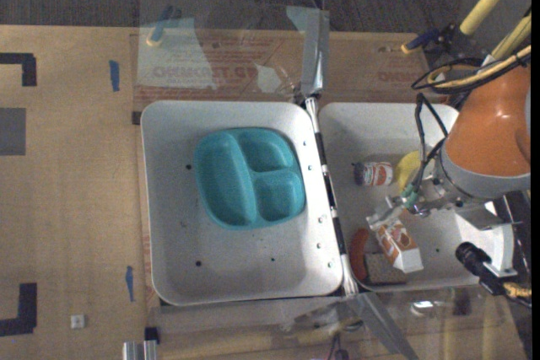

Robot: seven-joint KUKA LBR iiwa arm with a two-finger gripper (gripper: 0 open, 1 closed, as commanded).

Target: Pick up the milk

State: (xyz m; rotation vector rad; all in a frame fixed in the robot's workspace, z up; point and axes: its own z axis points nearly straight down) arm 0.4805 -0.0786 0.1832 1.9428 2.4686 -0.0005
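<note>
The milk (397,242) carton lies tilted in the right bin (354,131), lower middle of it. The gripper (403,206) hovers just above; whether its jaws are open I cannot tell. A small can (374,174) and yellow item (408,167) sit above, a dark block (384,269) below.

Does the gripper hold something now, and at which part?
It cannot be told. The gripper is at the milk carton's top end, but no clear hold is visible.

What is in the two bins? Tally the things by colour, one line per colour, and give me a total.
Teal: 1, the divided plate in the left bin.
Yellow: 1, the banana in the right bin.
Orange and white: 2, the milk carton and the small can.
Red and brown: 1, a flat item at the near edge; its kind is unclear.
Total: 5
</note>
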